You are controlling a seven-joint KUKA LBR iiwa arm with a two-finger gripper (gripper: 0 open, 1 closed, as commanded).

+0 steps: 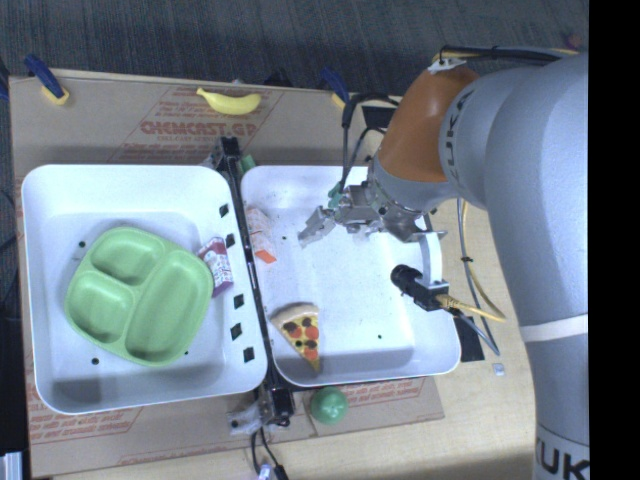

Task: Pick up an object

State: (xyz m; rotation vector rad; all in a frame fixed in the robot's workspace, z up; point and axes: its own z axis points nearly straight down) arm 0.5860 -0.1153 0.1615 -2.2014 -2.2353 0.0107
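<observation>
Robot arm reaching into the right bin [440, 353].
Its end effector [318, 224] hangs above bare floor; grip state unclear, maybe empty. Pizza slice toy [300, 334] lies below it, wrapper [258, 230] just left.

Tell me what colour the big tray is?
Light green tray, seen in the camera view.

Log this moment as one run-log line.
arm: over right bin | gripper: nothing seen held | pizza slice: right bin, near left wall | green tray: left bin
</observation>
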